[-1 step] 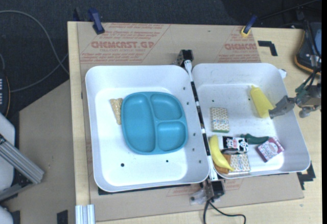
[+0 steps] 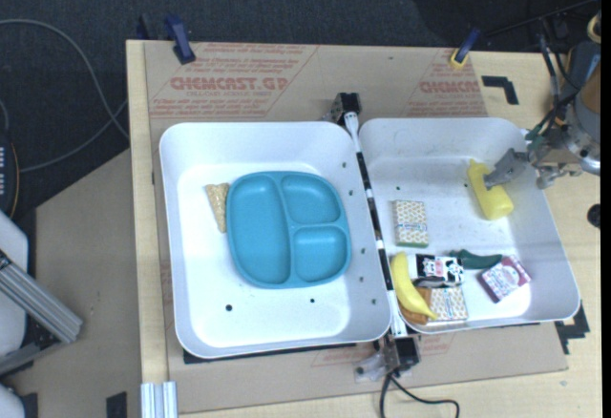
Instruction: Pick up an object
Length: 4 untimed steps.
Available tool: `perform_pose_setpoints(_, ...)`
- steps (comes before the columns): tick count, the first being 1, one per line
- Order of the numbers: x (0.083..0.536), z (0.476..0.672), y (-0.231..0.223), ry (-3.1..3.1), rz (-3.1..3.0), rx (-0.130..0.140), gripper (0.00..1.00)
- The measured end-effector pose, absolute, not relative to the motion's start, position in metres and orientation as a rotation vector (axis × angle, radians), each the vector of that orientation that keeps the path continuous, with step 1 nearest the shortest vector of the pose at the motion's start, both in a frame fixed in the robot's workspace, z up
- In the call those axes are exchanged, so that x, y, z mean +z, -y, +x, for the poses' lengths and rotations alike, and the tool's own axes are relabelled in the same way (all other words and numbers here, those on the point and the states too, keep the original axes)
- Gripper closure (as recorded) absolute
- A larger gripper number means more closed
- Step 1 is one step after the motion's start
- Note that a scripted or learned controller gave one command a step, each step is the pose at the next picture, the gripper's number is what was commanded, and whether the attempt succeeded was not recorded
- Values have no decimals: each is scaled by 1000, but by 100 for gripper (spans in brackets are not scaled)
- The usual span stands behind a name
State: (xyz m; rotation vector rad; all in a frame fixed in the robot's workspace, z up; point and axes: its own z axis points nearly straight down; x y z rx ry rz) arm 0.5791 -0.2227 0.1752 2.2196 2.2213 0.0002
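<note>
- Near edge of the right bin [image 2: 563, 244]: a banana [image 2: 409, 292], a small patterned packet [image 2: 449, 304], a black-and-white carton [image 2: 439, 268], a dark green item [image 2: 480, 261] and a purple packet [image 2: 503, 280] lie packed together, several touching; a grasp here would probably nudge a neighbour or catch two things at once
- Middle of that bin: a speckled card packet [image 2: 411, 221] lies flat and apart, and being so thin it could slide out from under closing fingers
- Far right corner of the bin: the yellow block [image 2: 490, 192] looks the likeliest target; the gripper [image 2: 511, 170] sits at its upper edge, and I cannot tell whether the jaws are parted or shut
- Risk: coming in off-centre, it may push the block against the bin's right wall instead of straddling it
- Left bin [image 2: 191, 311]: a blue divided plate [image 2: 286, 227] covers part of a cracker [image 2: 218, 201] at its left edge
</note>
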Motion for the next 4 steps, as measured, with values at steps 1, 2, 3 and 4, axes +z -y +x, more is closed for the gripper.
perform_pose_setpoints(1, 84, 582, 218, -2234, 2223, 8, 0)
perform_pose_setpoints(2, 95, 582, 223, -2225, 2220, 0, 100)
perform_pose_setpoints(3, 84, 607, 174, -2225, 2228, -8, 100)
perform_pose_setpoints(4, 139, 629, 116, -2223, 2221, 1, 100)
